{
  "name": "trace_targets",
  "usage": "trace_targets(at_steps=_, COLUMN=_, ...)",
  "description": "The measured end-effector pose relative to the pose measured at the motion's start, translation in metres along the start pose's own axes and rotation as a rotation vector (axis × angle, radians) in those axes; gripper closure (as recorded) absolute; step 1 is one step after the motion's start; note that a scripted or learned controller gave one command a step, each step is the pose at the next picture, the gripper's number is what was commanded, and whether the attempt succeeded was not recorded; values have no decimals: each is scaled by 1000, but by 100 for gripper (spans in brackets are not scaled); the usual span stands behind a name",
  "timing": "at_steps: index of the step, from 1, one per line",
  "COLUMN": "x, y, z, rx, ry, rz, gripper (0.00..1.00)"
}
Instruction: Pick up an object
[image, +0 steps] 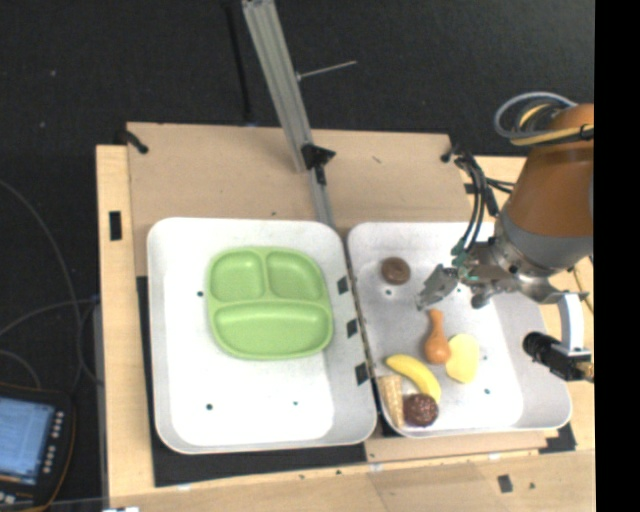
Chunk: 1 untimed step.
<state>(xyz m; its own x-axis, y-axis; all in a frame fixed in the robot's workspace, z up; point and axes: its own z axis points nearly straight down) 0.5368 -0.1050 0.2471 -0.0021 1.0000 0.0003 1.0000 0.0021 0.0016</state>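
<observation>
My gripper (458, 291) hangs over the middle of the right bin (530, 400), open, with nothing between its fingers. Just below it lies an orange gourd-shaped toy (437, 340), and a yellow lumpy piece (463, 358) touches that toy's right side. To the gripper's left, apart from the rest, sits a brown round piece (395, 270). Near the bin's front edge a yellow banana (413, 375) lies aslant, with a dark red-brown ball (421, 409) and a tan bar (390, 396) beside it.
The left bin (180, 400) holds a green divided plate (270, 303). A grey metal post (290, 110) slants up from the gap between the bins. The arm's orange and grey body (550, 200) looms over the right bin's far right corner.
</observation>
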Motion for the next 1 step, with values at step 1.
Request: trace_targets(at_steps=1, x=0, y=0, z=0, rx=-1, ry=0, rz=2, gripper=0)
